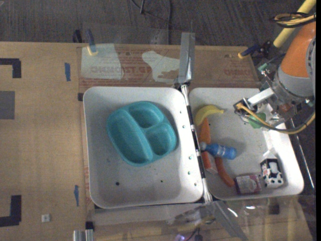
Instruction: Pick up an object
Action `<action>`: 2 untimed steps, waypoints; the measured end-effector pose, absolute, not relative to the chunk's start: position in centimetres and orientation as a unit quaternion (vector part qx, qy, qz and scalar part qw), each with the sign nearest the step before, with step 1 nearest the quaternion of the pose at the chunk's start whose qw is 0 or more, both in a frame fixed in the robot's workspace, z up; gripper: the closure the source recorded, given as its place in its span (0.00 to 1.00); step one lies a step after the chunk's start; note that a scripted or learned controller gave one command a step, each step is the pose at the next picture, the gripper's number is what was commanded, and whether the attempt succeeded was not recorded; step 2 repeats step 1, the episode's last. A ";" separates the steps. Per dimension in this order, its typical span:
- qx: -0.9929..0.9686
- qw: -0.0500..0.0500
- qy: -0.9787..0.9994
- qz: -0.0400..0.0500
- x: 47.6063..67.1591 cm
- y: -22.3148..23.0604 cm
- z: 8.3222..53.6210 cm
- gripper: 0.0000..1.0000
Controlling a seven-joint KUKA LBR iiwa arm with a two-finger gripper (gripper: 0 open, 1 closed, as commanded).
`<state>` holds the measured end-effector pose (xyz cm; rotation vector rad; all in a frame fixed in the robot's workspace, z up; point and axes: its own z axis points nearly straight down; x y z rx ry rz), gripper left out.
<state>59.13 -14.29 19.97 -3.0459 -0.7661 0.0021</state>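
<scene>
Two white bins stand side by side on the bench. A teal divided plate (142,132) lies in the left bin (100,185). The right bin (291,154) holds a yellow banana (206,113) at its upper left, an orange carrot (206,149) along the left wall, a blue bottle (219,150) lying across the carrot, and a small carton (248,184) beside a black and white box (271,172) at the lower right. The gripper (253,115) hangs over the upper right part of this bin. Something green shows at its tip, but I cannot tell if it is open or closed.

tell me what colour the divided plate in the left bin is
Teal, seen in the camera view: divided plate.
</scene>
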 end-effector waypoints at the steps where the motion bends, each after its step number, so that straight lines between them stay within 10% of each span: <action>1: -0.992 0.000 -0.123 0.001 62.6 -10.2 23.9 1.00; 2: -0.992 0.000 -0.123 0.001 62.6 -10.2 23.9 1.00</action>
